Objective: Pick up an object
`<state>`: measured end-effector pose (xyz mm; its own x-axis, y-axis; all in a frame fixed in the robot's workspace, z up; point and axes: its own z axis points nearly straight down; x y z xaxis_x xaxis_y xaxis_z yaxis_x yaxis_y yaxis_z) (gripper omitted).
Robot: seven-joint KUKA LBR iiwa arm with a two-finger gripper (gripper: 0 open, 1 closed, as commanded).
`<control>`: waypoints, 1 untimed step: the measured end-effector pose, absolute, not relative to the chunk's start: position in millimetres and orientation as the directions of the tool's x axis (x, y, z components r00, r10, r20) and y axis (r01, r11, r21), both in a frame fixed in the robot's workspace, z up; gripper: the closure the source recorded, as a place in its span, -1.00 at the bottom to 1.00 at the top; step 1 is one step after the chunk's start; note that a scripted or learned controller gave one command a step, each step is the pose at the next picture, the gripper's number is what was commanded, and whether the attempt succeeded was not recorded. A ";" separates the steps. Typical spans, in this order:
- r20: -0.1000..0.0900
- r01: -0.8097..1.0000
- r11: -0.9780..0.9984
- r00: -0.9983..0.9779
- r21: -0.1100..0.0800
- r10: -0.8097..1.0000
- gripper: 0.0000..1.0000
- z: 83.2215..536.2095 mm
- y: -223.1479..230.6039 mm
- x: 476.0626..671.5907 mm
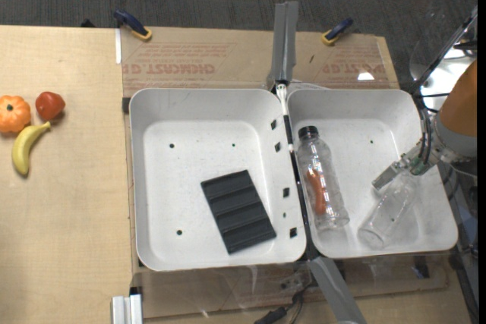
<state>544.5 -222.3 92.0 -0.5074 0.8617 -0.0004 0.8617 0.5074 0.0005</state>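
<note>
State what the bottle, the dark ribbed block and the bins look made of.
Bottle: clear plastic, probably; its contents show through, dark cap.
Ribbed block: matte dark grey, perhaps rubber or foam; no shine on its ridges.
Bins: white moulded plastic by the look, smooth with rounded rims.

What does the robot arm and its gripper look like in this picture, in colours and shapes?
At the right edge, the arm shows a rounded orange band above a grey wrist. Dark cables run down beside it. The small metallic grey gripper ends in light, boxy parts.
</note>
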 end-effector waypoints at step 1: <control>-0.007 0.769 0.639 -0.639 0.008 0.769 -1.00 94.2 -202.7 516.2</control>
<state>516.2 -202.7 94.2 -0.6389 0.7693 -0.0070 0.7692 0.6389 0.0078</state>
